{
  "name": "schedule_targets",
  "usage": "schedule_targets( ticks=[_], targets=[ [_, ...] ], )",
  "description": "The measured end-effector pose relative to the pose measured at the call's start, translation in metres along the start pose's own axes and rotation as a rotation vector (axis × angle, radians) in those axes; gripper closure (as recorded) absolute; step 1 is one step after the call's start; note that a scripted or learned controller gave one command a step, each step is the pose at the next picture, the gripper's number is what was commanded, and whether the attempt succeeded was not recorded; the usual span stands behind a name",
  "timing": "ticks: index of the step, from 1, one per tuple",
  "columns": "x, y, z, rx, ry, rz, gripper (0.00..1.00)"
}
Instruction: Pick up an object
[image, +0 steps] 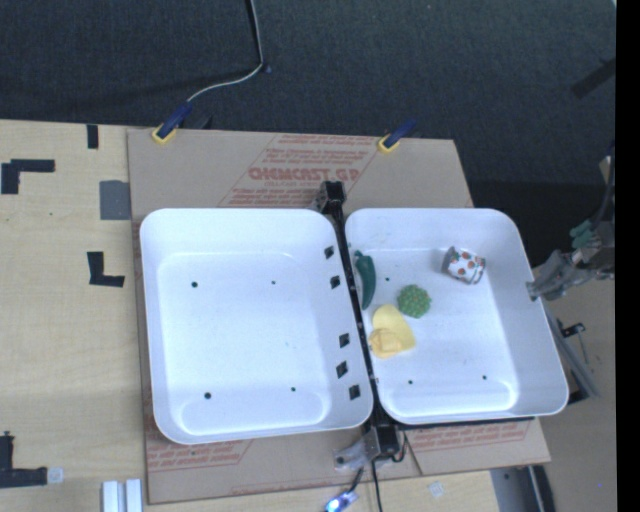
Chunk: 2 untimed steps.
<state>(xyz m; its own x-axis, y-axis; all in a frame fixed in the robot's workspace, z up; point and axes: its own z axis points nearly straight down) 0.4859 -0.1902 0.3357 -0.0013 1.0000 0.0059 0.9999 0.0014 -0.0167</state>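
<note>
Right bin (500, 395) holds four objects: three near its left wall, one (463, 264) further right.

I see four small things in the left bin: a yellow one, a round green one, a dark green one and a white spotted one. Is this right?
Not quite. The camera view shows them in the right bin, not the left: the yellow thing, round green thing, dark green thing by the divider, and white spotted thing. The rest is right.

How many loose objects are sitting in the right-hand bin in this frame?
4. A dark green piece against the left wall, a green bumpy ball near the middle, a yellow object just below it, and a white spotted object toward the upper right.
</note>
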Motion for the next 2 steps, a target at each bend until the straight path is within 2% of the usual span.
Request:
schedule_targets(
  ticks=[1,2],
  targets=[
    [-0.007,-0.004,-0.111,-0.028,-0.011,0.000,1.00],
    [-0.016,-0.005,-0.206,-0.028,-0.011,0.000,1.00]
  ],
)
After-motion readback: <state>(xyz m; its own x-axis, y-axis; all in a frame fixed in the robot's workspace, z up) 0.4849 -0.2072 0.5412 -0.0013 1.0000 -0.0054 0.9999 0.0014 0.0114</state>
